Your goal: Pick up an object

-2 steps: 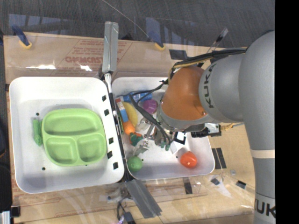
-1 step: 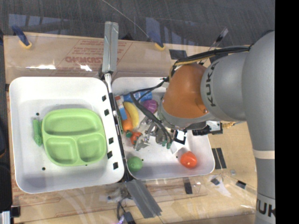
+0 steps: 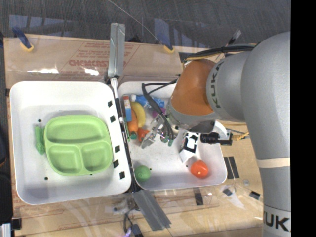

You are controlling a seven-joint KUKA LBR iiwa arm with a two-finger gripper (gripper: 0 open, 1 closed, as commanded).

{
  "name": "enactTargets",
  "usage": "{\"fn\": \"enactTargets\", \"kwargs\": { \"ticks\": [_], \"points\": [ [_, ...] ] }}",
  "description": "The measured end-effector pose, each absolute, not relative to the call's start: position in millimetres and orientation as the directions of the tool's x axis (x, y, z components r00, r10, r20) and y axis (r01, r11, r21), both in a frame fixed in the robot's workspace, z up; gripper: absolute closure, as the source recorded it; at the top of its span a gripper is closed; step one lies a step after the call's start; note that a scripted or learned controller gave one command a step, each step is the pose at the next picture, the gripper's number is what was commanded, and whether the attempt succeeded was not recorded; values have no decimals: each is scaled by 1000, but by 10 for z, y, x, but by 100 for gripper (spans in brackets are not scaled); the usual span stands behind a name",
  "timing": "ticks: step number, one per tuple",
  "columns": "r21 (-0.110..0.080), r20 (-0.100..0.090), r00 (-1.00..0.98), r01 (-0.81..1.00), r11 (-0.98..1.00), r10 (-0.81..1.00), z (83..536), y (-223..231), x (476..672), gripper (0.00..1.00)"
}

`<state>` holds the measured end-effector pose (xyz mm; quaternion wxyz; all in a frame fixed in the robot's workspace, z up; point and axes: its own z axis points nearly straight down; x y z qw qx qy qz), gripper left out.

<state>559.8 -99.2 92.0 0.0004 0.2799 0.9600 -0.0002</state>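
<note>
My gripper [image 3: 157,140] hangs low over the left half of the right bin [image 3: 217,174], below the orange wrist band. It is open, and nothing shows between its fingers. Just to its left lie a yellow banana-shaped toy [image 3: 139,113], an orange piece [image 3: 133,127] and a small red piece [image 3: 143,132]. Blue items [image 3: 144,101] lie at the bin's back. A green ball [image 3: 143,173] rests at the front left corner. An orange-red ball [image 3: 199,169] lies at the front right, touching a white black-marked object [image 3: 187,147]. The arm hides the rest of the bin's back.
The left bin [image 3: 19,132] holds a light green divided plate [image 3: 77,144] and a darker green stick [image 3: 38,138] along the plate's left side. A raised divider [image 3: 121,132] separates the two bins. Cables [image 3: 153,87] trail from the wrist over the right bin.
</note>
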Motion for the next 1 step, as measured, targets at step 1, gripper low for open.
{"fn": "enactTargets", "kwargs": {
  "ticks": [1],
  "points": [
    [4, -7, -827, 561, 827, 561, 1959, -689, 6496, 100]
  ]
}}
